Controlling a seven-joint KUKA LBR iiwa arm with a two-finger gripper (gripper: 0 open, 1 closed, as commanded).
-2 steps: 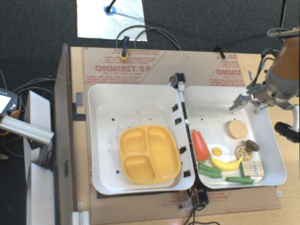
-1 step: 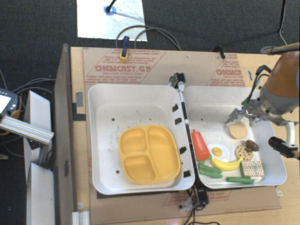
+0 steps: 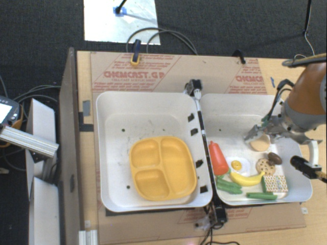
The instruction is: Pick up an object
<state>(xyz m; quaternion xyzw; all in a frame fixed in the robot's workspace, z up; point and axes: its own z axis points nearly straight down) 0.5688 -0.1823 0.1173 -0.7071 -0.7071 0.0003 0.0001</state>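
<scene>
Tan, round food [image 3: 260, 145] lies right under the tool [image 3: 261, 133], maybe touching it. I cannot tell if the tool has grabbed it. Nothing looks lifted yet.

A yellow divided tray [image 3: 163, 167] lies in the left-hand white bin [image 3: 115, 116], well apart from the jaws. A white sheet [image 3: 120, 11] lies farther off, beyond the bench.
</scene>
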